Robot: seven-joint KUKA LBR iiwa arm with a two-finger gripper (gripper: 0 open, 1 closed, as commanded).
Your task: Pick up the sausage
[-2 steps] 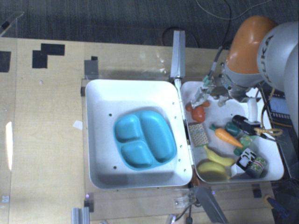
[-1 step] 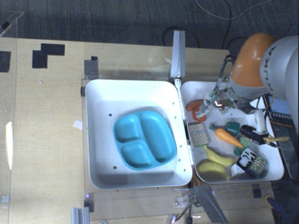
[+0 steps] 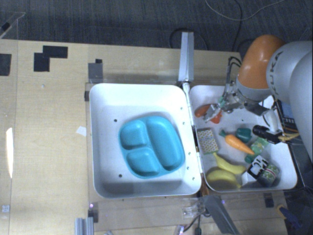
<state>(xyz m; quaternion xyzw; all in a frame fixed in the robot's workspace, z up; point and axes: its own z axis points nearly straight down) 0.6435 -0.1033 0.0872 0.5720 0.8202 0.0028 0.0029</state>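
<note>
Tool (image 3: 213,112) down at the sausage (image 3: 203,110) in the right bin (image 3: 288,177), grasp step in hand.

Sausage lying reddish-brown near the bin's upper left corner, touching or just under the tool tips; finger state impossible to tell from this slant, and no clear hold visible. Next: closing squarely across the sausage, then lifting straight up, clear of the carrot (image 3: 238,143) and banana (image 3: 229,164) nearby. Blue tray (image 3: 151,147) resting in the left bin (image 3: 105,131), well apart.
</note>
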